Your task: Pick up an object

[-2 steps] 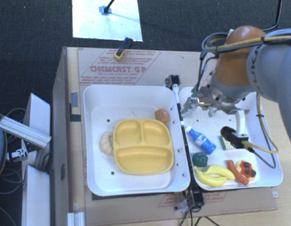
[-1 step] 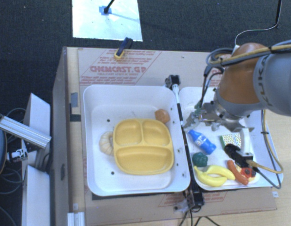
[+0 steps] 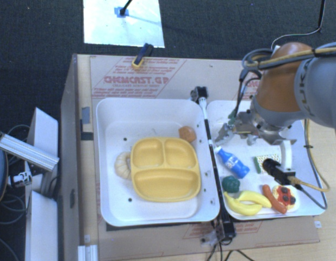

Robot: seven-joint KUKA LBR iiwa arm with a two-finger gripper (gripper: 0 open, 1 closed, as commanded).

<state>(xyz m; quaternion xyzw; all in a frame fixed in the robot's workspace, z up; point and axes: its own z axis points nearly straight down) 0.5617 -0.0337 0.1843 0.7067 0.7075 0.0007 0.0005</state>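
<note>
A grey robot arm with an orange band reached from the right over the right white bin (image 3: 304, 213). Its gripper (image 3: 225, 134) hung near the bin's left wall, just above a blue bottle (image 3: 234, 163); whether it was released or clenched could not be told. A yellow banana (image 3: 247, 202) lay nearby. The left bin (image 3: 111, 145) held a yellow divided tray (image 3: 165, 168).
</note>
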